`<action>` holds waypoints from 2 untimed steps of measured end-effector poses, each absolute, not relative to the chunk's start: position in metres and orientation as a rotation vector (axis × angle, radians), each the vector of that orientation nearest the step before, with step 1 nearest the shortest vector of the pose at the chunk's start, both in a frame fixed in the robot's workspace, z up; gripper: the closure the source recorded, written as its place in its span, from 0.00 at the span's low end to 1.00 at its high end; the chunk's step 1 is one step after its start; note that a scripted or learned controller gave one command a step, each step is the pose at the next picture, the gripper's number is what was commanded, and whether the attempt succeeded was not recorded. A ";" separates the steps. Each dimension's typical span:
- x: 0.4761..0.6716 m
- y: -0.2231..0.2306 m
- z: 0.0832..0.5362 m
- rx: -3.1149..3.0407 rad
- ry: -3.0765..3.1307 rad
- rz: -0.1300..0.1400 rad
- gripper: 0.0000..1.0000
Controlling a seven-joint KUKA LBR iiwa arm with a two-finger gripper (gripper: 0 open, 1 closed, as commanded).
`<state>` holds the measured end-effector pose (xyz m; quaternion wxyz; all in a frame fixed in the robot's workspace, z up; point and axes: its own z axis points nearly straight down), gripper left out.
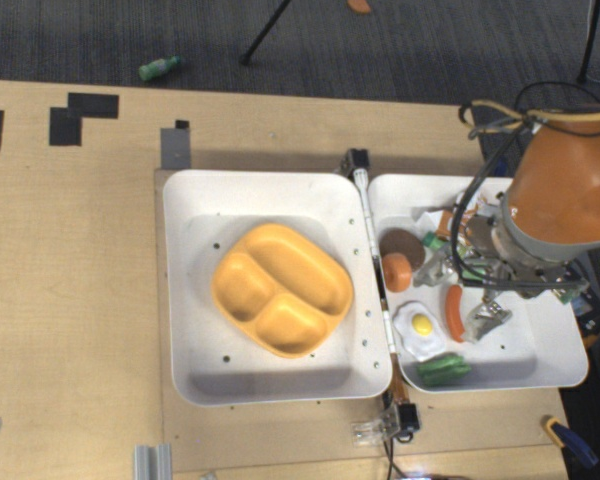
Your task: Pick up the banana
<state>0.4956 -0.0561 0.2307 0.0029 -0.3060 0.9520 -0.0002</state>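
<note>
Robot arm (565,193) hangs over the right bin (555,363), finger state unclear; no banana visible, so it may grab the sausage (454,313) at six o'clock.

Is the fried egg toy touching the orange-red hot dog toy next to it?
Cannot tell. In the camera view the white and yellow fried egg toy lies right beside the orange-red hot dog toy in the right white bin; any gap is too small to see.

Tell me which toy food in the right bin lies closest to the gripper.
The red sausage. It lies just left of the gripper, while the fried egg, green vegetable and brown item sit farther off.
</note>
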 end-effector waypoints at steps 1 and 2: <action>0.504 -0.036 0.184 -1.234 2.886 0.000 0.00; 0.495 -0.017 0.185 -1.661 2.662 -0.001 0.00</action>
